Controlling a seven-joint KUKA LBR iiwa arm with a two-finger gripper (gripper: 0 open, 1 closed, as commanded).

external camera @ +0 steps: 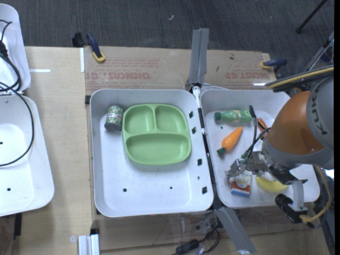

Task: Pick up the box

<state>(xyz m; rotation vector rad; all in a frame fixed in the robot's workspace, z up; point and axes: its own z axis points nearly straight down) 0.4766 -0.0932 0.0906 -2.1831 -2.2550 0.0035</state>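
Note:
The box (241,186) is a small white carton with red and blue print. It lies near the front of the right bin (212,142). My gripper (239,171) hangs right over the box's far end, at the tip of the grey arm with the orange band (295,126), which reaches in from the right. The gripper's metal tip overlaps the top of the box, and whether it touches the box is unclear.
A banana (270,184) lies just right of the box, partly under the wrist. A carrot (231,139) and a green bottle (234,116) lie farther back in the same bin. The left bin (106,185) holds a green divided plate (156,133) and a small can (113,117).

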